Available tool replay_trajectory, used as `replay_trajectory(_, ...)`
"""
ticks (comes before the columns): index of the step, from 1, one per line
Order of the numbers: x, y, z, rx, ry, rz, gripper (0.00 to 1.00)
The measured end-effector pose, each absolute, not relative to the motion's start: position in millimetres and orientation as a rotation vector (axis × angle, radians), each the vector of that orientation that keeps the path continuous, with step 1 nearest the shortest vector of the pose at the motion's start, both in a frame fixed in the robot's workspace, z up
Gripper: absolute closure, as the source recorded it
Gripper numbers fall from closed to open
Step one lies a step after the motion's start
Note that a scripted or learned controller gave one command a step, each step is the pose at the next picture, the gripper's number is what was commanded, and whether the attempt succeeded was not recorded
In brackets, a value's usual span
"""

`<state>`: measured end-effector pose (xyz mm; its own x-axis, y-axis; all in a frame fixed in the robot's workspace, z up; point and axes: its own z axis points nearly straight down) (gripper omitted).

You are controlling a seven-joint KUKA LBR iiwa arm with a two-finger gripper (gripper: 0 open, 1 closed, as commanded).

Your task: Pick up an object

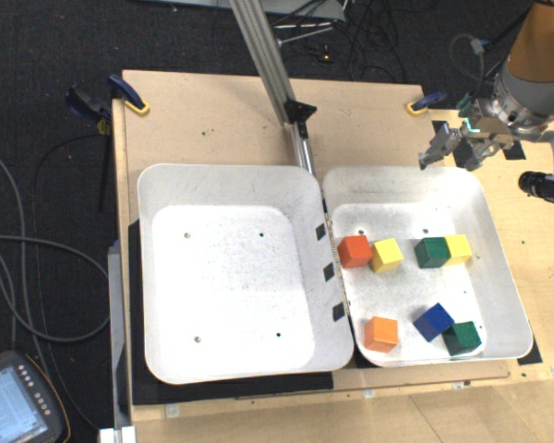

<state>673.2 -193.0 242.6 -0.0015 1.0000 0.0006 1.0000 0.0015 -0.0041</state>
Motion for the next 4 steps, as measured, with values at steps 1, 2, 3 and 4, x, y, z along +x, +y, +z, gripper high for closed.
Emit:
replay_trajectory(1,673.7,-193,245,-2.218,-2.224,0.002,0.00)
replay_trajectory(2,677.2,-191,182,-2.215,-2.222,0.006,0.00)
replay_trajectory(3,676.2,-190,117,-2.215,-2.221,0.006,0.00)
replay_trajectory(4,676.2,-189,94,-2.217,-2.224,0.003,0.00)
